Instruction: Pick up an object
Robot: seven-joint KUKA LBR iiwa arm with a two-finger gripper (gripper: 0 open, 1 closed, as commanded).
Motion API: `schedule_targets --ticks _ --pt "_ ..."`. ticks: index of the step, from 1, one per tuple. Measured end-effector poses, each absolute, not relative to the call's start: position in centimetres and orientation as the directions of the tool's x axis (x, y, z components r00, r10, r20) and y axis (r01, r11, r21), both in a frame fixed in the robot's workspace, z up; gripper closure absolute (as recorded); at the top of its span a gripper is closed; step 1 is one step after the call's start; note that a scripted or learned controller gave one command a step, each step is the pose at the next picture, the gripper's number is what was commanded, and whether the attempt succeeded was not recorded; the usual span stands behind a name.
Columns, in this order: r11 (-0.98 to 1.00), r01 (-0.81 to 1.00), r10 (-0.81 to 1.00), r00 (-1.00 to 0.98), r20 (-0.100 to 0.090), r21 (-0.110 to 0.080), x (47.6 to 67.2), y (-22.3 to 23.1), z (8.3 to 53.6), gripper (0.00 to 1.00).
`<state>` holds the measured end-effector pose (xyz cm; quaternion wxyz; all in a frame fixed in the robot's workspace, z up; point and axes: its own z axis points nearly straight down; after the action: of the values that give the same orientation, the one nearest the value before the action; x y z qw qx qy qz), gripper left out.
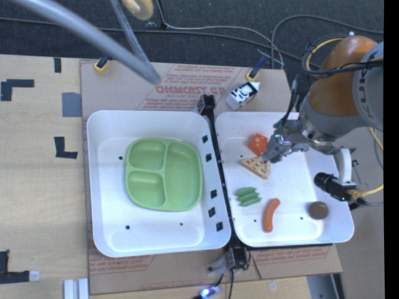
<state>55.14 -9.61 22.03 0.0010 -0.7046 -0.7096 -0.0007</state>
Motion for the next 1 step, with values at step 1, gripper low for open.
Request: schedule_targets --ticks 1 --pt "0.006 1.000 1.000 -0.006 0.001 -0.003 53.16 -4.31 21.66 1.00"
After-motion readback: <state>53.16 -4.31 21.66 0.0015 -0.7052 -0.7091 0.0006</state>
